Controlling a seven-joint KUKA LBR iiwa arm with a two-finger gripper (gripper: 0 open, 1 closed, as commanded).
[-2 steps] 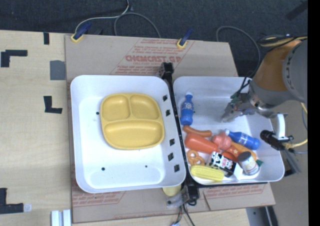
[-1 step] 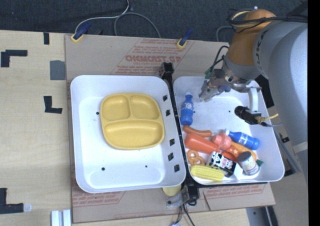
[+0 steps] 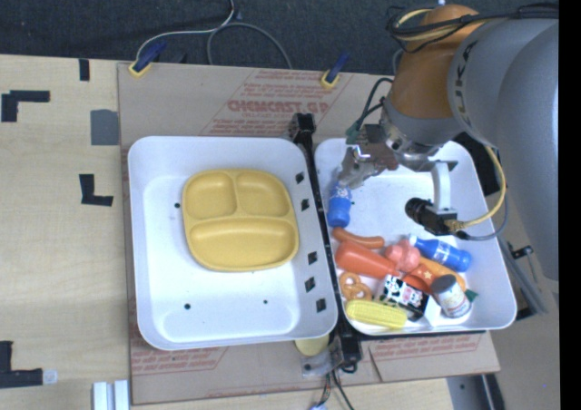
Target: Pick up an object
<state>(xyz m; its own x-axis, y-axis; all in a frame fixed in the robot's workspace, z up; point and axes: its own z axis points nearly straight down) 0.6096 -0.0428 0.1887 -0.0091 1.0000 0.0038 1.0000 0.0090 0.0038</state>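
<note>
Camera view: gripper (image 3: pixel 349 172) is hovering just above the blue bottle (image 3: pixel 339 209), near the divider. I'm unable to tell its opening. Crowding the divider may be risking a miss.

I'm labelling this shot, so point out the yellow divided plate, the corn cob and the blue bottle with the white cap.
yellow divided plate (image 3: pixel 241 219): camera view, centre.
corn cob (image 3: pixel 376 314): camera view, mid-cob.
blue bottle (image 3: pixel 445 253): camera view, body.
</note>
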